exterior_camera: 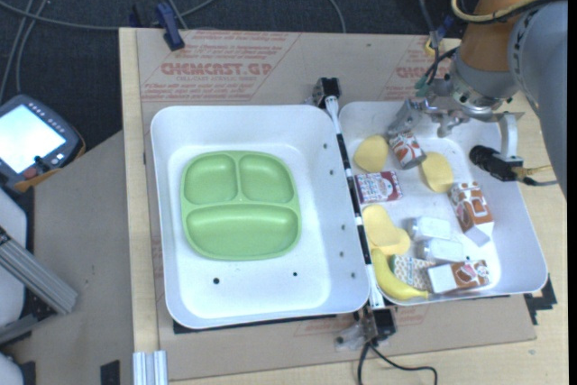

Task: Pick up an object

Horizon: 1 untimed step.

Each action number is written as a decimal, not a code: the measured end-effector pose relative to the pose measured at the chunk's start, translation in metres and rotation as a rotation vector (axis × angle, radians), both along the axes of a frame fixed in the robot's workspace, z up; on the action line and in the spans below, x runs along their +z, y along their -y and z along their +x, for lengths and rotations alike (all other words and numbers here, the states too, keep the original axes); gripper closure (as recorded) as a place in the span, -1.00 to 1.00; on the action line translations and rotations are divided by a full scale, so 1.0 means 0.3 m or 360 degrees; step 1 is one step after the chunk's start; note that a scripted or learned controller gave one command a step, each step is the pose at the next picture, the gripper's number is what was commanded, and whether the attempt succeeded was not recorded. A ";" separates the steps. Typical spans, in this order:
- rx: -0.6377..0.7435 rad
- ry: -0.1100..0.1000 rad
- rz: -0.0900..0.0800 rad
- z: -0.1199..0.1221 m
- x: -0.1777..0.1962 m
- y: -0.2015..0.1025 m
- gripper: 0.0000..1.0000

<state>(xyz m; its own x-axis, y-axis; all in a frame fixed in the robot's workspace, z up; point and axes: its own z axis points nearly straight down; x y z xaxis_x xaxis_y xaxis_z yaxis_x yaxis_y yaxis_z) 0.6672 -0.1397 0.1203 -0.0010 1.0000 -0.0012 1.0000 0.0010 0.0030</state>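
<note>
At the near edge of the right bin (532, 257) lie a banana (397, 282) and a few small cartons (455, 273) with red and white print too small to read. Behind them sit a yellow, lemon-like piece (386, 230), another carton (378, 187) by the divider, a carton (472, 206) towards the right wall, and two more yellow pieces (370, 152) (438, 171).

The left bin (167, 194) holds a green divided plate (241, 204).

The arm (514, 13) reaches in from the right, orange band uppermost, wrist bent down over the far part of the right bin. Its claw (416, 132) hangs just above a small red and white carton (407, 149); whether the claw is spread or closed cannot be told, and no grip on anything can be seen.

The brown sheet on the tabletop (216, 68) reads "CHEMCAST GP" in red.
</note>
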 end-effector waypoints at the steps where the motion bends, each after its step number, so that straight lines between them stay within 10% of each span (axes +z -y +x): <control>1: -0.0002 -0.0001 0.0001 -0.086 -0.116 -0.040 -1.00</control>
